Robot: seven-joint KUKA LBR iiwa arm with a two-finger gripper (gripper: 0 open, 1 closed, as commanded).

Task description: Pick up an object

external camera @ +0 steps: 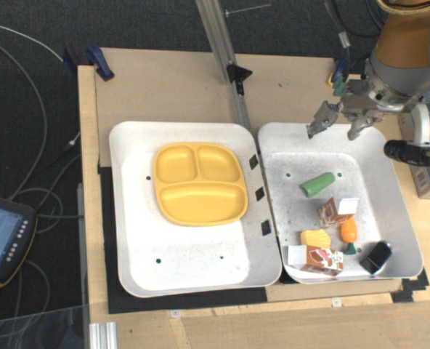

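Note:
My gripper (339,124) hangs open over the far rim of the right bin (287,138), with nothing between its two fingers. Below it, near the bin's middle, lies a green cylinder (317,184). Further toward the front sit a small brown and white packet (329,211), an orange piece (349,230), a yellow corn-like piece (315,237), a printed snack packet (321,259) and a black block (377,257). The green cylinder is the thing nearest the gripper, well apart from it.
The left bin (131,195) holds a yellow divided plate (199,182). A slanted metal post (218,27) rises behind the bins. A black clamp-like part (410,152) juts in at the right bin's right edge. Cables and a pendant (1,238) lie off the bench at left.

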